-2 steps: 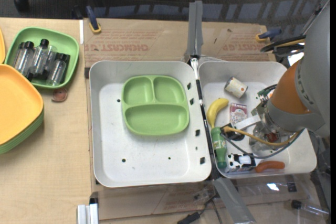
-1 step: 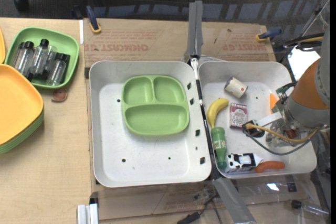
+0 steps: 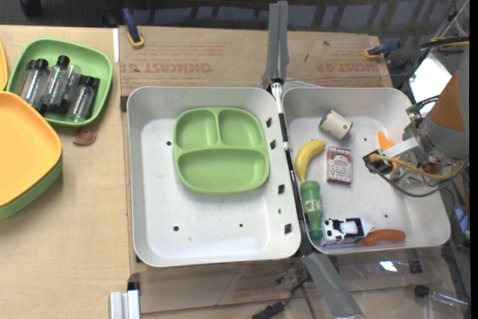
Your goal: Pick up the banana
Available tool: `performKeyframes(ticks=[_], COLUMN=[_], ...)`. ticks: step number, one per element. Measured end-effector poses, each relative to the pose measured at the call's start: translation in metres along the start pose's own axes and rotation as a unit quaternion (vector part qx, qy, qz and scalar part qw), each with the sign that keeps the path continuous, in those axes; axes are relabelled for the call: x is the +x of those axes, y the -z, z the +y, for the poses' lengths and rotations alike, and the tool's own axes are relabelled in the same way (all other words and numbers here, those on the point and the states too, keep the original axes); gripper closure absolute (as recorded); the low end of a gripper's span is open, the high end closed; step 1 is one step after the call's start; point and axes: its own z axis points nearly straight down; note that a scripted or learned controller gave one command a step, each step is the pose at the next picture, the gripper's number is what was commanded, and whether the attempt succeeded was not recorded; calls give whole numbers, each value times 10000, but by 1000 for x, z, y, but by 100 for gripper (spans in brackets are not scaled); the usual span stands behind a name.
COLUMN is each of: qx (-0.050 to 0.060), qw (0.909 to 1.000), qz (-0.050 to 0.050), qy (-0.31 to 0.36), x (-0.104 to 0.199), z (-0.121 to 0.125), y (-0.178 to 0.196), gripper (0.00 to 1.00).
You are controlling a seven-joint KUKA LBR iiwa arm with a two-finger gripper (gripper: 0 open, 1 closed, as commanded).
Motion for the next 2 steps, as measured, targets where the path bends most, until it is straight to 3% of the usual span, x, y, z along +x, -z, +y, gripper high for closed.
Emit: performKeyframes(ticks=[2], qx=[-55], qw=[9998], qz=[0], qy=[-203], x=[-3], z=[-60], y=[0], gripper=[100])
